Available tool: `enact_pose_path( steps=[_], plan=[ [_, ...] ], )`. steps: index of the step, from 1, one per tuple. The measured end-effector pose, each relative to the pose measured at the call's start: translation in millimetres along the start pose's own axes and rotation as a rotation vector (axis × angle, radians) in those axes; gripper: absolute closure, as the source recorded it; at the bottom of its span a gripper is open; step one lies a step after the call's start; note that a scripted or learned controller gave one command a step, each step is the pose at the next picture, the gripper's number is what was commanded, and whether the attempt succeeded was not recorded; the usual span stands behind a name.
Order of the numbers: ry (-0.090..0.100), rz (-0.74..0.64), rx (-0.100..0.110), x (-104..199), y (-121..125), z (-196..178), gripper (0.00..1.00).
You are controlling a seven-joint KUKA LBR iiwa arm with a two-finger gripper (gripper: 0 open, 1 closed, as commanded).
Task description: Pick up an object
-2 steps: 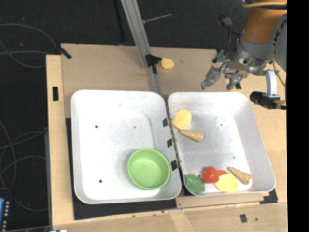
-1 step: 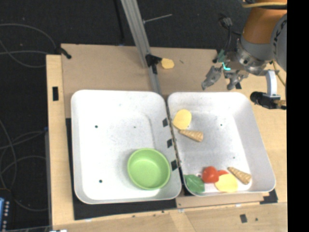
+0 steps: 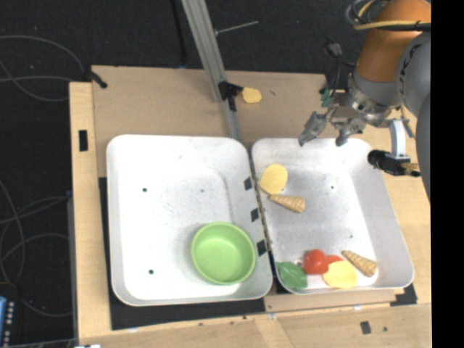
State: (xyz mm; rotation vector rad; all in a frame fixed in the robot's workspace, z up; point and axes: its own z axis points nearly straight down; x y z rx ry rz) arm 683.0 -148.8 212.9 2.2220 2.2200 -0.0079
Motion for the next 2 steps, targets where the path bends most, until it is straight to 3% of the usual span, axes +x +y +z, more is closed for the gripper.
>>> enact_pose_path(
  steps=[1, 2],
  plan=[
    [0.0, 0.001, 0.001, -11, -5, 50, 0.0],
    [0.001, -0.003, 0.001, -4, -2, 106, 0.0]
  ],
)
